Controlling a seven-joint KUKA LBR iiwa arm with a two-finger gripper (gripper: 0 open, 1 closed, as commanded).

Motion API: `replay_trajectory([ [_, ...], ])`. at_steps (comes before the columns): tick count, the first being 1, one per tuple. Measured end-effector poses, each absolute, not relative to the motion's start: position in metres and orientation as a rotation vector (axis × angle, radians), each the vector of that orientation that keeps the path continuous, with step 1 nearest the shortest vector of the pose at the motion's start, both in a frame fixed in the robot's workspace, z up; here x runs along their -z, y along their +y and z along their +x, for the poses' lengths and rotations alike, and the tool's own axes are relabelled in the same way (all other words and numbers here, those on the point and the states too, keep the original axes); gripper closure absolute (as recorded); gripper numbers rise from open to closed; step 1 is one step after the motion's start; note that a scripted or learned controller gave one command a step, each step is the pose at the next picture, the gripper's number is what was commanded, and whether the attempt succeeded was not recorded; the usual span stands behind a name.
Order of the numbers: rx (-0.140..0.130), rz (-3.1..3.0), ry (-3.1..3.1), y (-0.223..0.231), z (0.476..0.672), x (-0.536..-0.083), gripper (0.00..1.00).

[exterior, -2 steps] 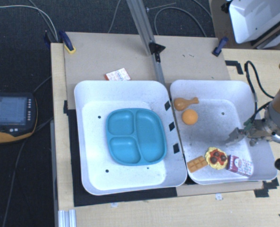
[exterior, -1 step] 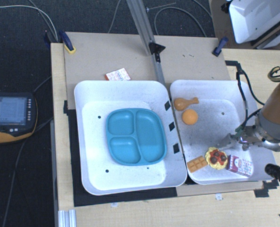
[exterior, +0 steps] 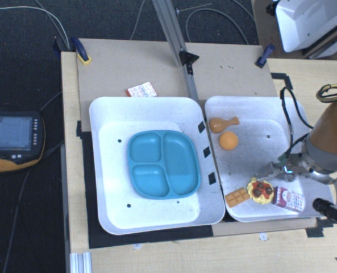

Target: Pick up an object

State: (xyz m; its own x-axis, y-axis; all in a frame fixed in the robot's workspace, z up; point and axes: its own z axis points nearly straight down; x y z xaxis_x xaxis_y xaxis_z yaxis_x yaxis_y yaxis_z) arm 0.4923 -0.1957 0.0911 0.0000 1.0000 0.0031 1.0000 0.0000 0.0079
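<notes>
The gripper (exterior: 283, 169) was held low in the right bin (exterior: 248, 104), just above the toy tart (exterior: 261, 191) near the bin's front edge, likely to pick it up, though open or closed could not be told.

The two bins (exterior: 157, 110) look like smooth white plastic with a slight shine. The blue tray (exterior: 163, 164) is glossy plastic. The worktop (exterior: 128, 61) looks like matt, pale wood. The carton (exterior: 289, 199) looks like printed paper.
</notes>
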Motion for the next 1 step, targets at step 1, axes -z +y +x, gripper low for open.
replay_trajectory([
  [1,-0.018,2.213,2.214,-0.1953,0.4945,-0.1032,1.0],
])
